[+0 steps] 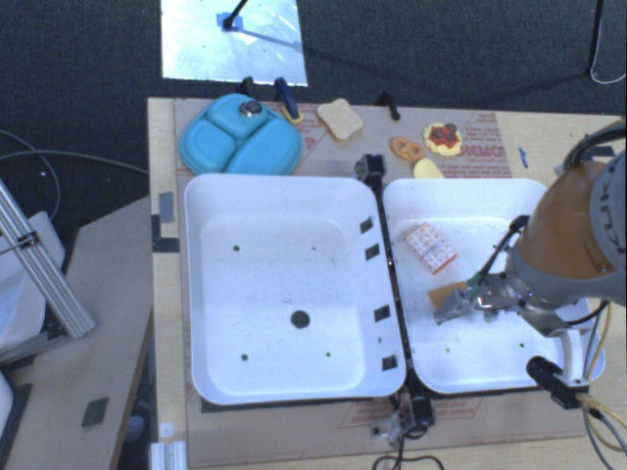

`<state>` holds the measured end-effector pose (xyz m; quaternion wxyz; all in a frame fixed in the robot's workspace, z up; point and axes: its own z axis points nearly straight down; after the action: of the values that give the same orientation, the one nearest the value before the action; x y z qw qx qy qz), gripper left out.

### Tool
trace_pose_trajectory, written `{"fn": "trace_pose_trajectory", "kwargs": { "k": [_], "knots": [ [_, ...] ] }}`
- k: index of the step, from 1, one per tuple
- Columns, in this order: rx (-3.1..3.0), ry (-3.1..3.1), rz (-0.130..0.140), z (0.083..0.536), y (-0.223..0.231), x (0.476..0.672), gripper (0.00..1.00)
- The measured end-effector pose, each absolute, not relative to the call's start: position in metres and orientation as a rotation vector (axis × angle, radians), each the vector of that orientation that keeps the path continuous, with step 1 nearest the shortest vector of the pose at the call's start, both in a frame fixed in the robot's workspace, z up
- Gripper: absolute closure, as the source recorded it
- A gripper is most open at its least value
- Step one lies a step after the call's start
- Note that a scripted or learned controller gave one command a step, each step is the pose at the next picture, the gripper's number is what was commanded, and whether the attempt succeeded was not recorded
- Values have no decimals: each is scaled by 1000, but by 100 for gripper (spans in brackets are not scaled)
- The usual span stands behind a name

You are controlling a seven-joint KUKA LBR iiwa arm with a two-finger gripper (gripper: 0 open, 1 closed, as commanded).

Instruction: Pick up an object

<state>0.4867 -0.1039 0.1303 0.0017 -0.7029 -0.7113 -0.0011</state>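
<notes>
My gripper (457, 306) hangs low over the right bin (490, 365), near its middle and left of the orange-banded wrist. A small brown block (444, 293) lies on the bin floor right at the gripper's tip, touching it or very close to it. I cannot make out whether the block is held. Farther back in the same bin lies a pink-and-white patterned packet (431, 247), apart from the gripper. In the left bin (211, 262) a small dark round object (300, 319) sits near the middle of the floor.
Behind the bins the bench holds a blue divided plate (240, 137), a toy bread slice (340, 118), a pretzel (406, 148), a small pizza toy (443, 138) and a yellow piece (427, 169). A black clip strip (384, 262) joins the two bins.
</notes>
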Motion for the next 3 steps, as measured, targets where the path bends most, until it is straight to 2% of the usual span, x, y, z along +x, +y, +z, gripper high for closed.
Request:
{"fn": "trace_pose_trajectory", "kwargs": {
  "k": [1,2,3],
  "knots": [
    [-2216,-2232,-5,125,-90,532,0],
    [-2215,-2233,-5,135,-91,530,100],
    [-2217,-2229,-8,88,-97,550,100]
  ]
}}
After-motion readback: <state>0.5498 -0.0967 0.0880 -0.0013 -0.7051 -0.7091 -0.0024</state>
